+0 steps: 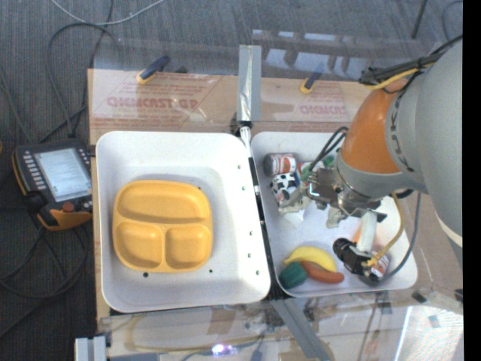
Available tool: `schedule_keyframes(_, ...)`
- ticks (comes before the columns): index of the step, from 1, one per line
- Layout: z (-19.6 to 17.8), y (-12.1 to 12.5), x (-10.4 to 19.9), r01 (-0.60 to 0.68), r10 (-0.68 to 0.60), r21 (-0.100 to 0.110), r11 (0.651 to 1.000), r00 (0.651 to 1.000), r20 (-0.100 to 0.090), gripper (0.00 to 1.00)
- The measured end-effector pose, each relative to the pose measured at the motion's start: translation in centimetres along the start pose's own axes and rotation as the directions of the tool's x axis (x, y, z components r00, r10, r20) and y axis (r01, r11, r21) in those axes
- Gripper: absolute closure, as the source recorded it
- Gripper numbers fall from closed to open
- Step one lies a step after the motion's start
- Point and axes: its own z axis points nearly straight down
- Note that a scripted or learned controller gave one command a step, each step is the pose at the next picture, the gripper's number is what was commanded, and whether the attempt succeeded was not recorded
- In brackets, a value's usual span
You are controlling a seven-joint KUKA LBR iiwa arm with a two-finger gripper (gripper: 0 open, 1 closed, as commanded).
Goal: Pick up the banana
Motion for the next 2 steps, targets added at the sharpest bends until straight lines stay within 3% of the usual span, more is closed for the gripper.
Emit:
schedule_keyframes(1,0.0,-0.6,1.3,0.145,-0.145,0.0,0.989,0.989,0.003,0.0)
schedule_keyframes(2,9.3,-0.5,-6.6,0.394,-0.395,-0.01,0.919,0.919,-0.003,0.0)
